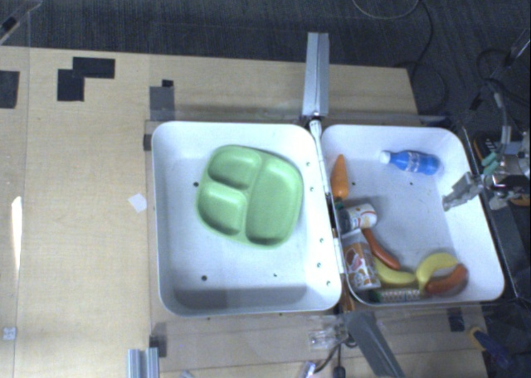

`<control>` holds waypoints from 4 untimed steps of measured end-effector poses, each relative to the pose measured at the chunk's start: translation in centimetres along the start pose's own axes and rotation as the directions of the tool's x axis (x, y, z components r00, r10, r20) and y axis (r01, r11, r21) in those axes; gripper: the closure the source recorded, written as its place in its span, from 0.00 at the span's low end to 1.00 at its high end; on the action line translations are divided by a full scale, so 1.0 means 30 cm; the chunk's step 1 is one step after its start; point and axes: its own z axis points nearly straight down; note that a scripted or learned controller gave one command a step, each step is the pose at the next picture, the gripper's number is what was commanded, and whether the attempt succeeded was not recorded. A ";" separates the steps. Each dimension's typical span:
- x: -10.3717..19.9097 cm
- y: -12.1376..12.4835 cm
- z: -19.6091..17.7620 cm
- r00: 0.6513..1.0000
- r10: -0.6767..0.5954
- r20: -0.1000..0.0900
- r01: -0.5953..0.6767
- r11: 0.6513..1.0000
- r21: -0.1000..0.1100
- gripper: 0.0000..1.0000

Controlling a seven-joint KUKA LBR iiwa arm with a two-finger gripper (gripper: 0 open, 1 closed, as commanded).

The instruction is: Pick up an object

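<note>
The gripper — perhaps open, I cannot tell — should descend straight over the blue bottle, far right bin.

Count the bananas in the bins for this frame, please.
2, both in the right bin near its front edge: one banana curved by the front right corner, another banana lying flatter just left of it. Clutter there could hide more.

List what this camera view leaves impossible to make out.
- Gripper: cut off by the right edge, blurred; jaws' state unreadable.
- Small carton: print too small to read.
- Hot dog: partly covered by the banana.
- Blue bottle: label blurred.
</note>
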 end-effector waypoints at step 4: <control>0.269 0.195 0.597 0.930 -0.367 0.005 0.367 0.930 -0.017 1.00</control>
